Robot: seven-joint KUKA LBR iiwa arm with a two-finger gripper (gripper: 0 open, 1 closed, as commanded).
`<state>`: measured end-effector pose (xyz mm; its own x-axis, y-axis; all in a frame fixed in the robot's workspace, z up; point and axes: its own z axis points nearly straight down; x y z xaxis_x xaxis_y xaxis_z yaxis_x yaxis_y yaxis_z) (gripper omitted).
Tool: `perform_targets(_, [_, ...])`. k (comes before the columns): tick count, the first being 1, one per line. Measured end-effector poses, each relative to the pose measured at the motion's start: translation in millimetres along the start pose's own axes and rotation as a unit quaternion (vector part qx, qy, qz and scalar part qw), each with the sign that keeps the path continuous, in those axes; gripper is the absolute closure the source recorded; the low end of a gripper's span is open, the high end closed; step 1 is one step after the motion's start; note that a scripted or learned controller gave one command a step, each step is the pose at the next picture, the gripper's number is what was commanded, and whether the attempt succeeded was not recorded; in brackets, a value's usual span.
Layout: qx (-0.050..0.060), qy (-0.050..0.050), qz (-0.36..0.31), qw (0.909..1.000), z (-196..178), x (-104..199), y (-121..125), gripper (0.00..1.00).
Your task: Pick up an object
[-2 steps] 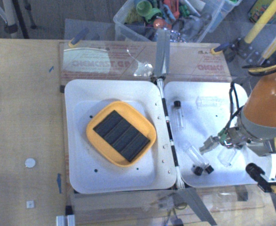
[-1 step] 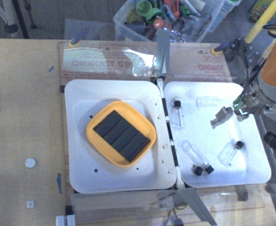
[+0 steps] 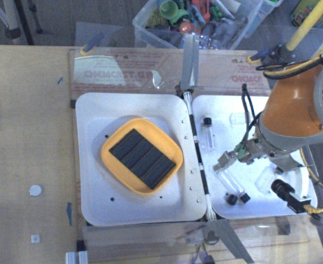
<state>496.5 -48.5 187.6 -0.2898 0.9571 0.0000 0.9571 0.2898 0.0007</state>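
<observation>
Nearest you, the wooden surface (image 3: pixel 23 147) carries two white bins. At left, an orange square tray with a dark ribbed inset (image 3: pixel 142 155) lies untouched in the left bin (image 3: pixel 87 147). In the right bin (image 3: pixel 227 109), small clear vials with black caps (image 3: pixel 208 132) lie scattered, your likeliest targets. Above them, tilted leftward, the grey-and-orange arm (image 3: pixel 293 111) hovers its pincer (image 3: pixel 227 161); whether its fingers are spread, you cannot tell. Approach stage, by appearances: next, descend squarely over one vial.

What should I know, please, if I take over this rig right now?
Pincer: low over the right bin; nothing seen between its fingers, and whether they are open or shut is unclear.
Things: yellow pad in the left bin; clear tubes with black caps in the right bin.
Done: no pick yet.
Left: grasp and lift one thing.
</observation>
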Motion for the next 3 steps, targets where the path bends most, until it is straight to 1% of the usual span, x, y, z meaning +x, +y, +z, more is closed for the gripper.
perform_targets(1, [-0.001,-0.001,-0.031,0.9995,-96.8,-7.5,28.3,0.0])
perform_targets(2, [0.0,0.0,-0.039,0.9992,-10.1,2.0,-3.4,0.0])
perform_targets(3, [-0.002,-0.001,-0.038,0.9993,-20.1,1.1,-2.1,1.0])
